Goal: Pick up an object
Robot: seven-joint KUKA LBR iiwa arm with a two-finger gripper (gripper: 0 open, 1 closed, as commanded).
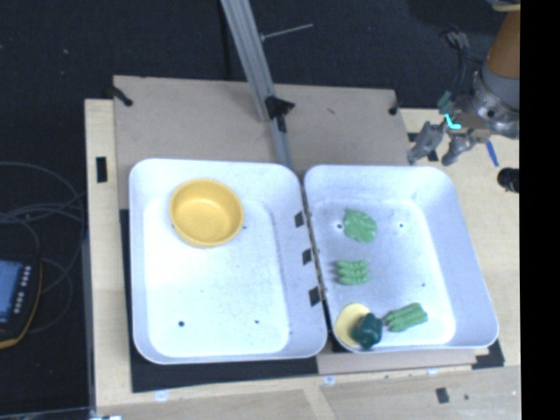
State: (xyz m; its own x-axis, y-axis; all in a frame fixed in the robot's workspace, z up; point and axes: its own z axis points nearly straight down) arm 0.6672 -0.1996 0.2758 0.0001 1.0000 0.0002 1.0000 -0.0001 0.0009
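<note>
My gripper [435, 150] hangs at the upper right, over the far right corner of the right bin [455, 226], open with nothing between its fingers. Inside that bin lie a green leafy piece [360, 226], a green ridged piece [351, 272], a green pickle-like piece [405, 317], and a small yellow cup [349, 320] with a dark teal lump [368, 330] against it. A yellow bowl [206, 212] sits in the left bin [219, 322], near its far left corner.
A grey metal bar [251, 51] slants down from the top to the seam between the bins. Brown board [350, 112] lies behind the bins. A handheld pendant [16, 297] sits off the bench at the left.
</note>
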